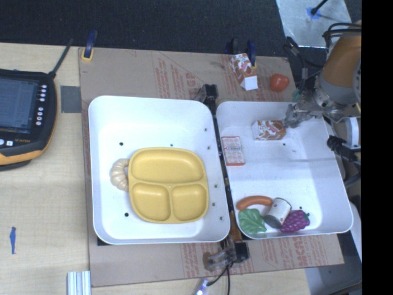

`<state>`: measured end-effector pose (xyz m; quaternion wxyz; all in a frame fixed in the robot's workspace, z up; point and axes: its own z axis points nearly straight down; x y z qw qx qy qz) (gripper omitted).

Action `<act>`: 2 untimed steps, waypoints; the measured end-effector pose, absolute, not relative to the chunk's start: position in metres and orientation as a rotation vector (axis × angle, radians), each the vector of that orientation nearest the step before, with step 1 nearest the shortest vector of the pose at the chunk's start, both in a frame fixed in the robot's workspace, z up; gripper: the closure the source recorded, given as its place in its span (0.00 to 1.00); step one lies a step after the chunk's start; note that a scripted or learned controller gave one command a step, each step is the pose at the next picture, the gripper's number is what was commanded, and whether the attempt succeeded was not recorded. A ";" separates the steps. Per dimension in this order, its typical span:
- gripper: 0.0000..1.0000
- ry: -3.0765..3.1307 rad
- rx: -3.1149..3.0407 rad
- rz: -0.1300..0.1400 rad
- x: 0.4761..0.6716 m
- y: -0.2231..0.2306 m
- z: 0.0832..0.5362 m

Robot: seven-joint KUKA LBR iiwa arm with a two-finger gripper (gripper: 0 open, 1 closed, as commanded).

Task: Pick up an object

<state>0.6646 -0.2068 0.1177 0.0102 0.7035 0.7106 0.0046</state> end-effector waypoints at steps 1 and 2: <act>1.00 2.228 2.216 -0.002 0.657 -0.144 0.153; 1.00 2.230 2.216 -0.005 0.639 -0.071 0.192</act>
